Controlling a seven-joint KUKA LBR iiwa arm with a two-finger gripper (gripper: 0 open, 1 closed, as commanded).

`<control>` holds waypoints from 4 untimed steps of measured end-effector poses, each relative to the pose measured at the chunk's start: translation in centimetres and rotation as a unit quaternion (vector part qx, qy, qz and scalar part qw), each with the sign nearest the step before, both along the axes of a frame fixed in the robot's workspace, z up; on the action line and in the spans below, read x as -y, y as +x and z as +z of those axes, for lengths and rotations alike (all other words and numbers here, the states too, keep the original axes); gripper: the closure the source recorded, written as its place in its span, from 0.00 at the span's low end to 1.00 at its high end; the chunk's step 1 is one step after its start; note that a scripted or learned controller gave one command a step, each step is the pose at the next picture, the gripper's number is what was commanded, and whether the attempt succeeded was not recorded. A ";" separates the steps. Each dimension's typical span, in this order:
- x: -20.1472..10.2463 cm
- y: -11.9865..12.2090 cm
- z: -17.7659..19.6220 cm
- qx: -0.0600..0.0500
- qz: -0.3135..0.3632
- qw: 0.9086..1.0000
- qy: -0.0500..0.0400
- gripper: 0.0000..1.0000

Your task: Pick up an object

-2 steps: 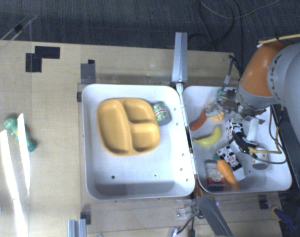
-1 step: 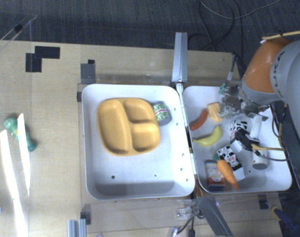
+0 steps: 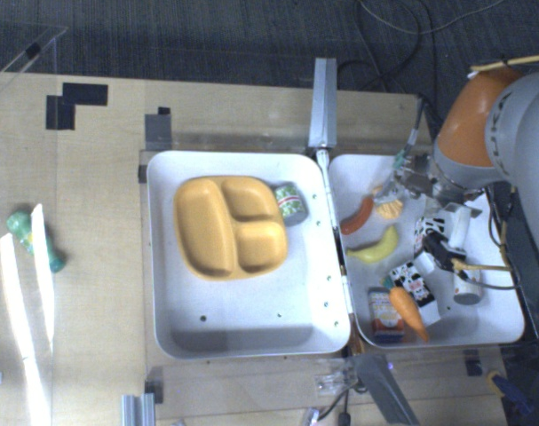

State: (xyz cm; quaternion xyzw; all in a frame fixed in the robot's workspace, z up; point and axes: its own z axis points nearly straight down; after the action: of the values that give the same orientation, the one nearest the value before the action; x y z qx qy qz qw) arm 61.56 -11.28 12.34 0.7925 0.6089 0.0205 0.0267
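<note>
Presently, two shallow white bins side by side on a pale wooden bench.

Left bin [image 3: 242, 327]: one yellow plastic divided tray [image 3: 232, 227] with three compartments, lying toward the far side; touching its far right corner, a small can with a green-and-white label [image 3: 289, 202], writing too small to read.

Right bin [image 3: 495, 322]: red-orange sausage-shaped toy [image 3: 356, 216], yellow plastic banana [image 3: 376, 248] just beside it, orange plastic carrot [image 3: 408, 312] lying over a small box with a red-and-blue label [image 3: 384, 313], and a black-and-white printed carton [image 3: 415, 284] against the carrot's top; no lettering legible on either pack. A small yellow-orange item [image 3: 390, 208] lies near the sausage toy.

Grey arm with orange band [image 3: 469, 127] enters from the right. Gripper [image 3: 409, 177] low over the right bin's far side, above the yellow-orange item; whether its fingers are apart or together cannot be told.
</note>
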 end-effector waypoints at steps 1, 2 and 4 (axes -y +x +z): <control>-1.0 -0.1 1.6 -0.030 0.135 0.990 0.004 0.00; -1.0 -1.0 -3.5 -0.028 0.164 0.986 0.002 0.00; -1.1 -0.8 -2.2 -0.024 0.165 0.986 0.002 0.00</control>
State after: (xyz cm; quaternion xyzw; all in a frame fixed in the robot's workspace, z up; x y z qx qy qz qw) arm 60.79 -10.15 10.13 0.6818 0.7315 0.0068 0.0062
